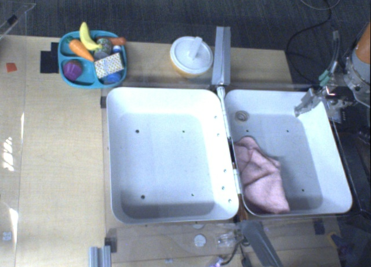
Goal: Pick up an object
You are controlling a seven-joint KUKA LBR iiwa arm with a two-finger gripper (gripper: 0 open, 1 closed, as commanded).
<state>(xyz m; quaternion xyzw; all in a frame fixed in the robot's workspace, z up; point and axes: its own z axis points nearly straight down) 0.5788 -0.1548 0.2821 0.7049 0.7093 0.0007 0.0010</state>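
A crumpled pink cloth (262, 175) lies in the right bin (324, 161), against its left wall and toward the front. A small round grey object (242, 116) sits near that bin's back left corner. My gripper (305, 105) hangs over the bin's back right corner, well apart from the cloth and from the round object, and I see nothing held in it. The grey arm (353, 77) reaches in from the right edge.
The left bin (119, 161) stands beside the right one, with a metal divider (221, 57) behind their shared edge. Behind the bins are a blue tray (81, 80) of toy food and a white lidded cup (192, 55). Cables hang at the back right.
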